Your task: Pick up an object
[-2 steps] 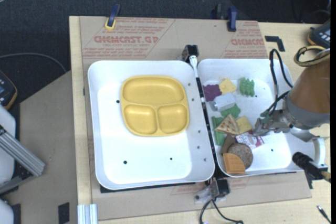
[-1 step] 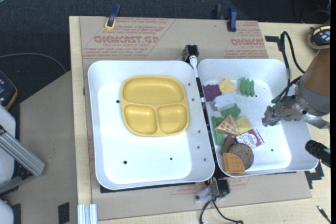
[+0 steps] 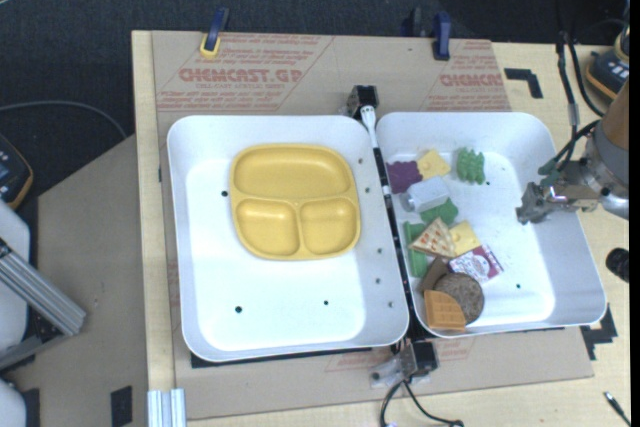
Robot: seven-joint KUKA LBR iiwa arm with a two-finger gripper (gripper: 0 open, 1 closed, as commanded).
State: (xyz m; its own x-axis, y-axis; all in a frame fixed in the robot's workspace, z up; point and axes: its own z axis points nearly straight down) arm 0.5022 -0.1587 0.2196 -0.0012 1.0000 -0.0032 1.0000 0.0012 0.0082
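The gripper (image 3: pixel 532 208) hangs over the right side of the right bin (image 3: pixel 530 300), reaching in from that bin's right rim, and whether it is spread or pressed together cannot be told from this slant; nothing can be seen pinched in it. It stands apart from the heap of small toy food pieces that lies along the right bin's left side. Nearest the bin's far edge sits a green ridged piece (image 3: pixel 470 164), with a pale yellow piece (image 3: pixel 433 163) just beside it and a purple piece (image 3: pixel 403 175) next to that, close to the left wall. Below them lie a whitish piece (image 3: pixel 430 191) and a green piece (image 3: pixel 438 212). Farther toward the bin's near edge are a pizza slice (image 3: pixel 432 239), a yellow wedge (image 3: pixel 463 237) touching it, and a red and white packet (image 3: pixel 478 264). A green strip (image 3: pixel 415 260) lies along the left wall. At the near left corner of the right bin rest a brown round cookie (image 3: pixel 460 294) and an orange piece (image 3: pixel 445 311), overlapping. Left of the right bin, touching it along the shared rim, is the left bin (image 3: pixel 200 315), which holds a yellow divided plate (image 3: pixel 296 200). Both bins rest on a cardboard sheet (image 3: pixel 300 70).
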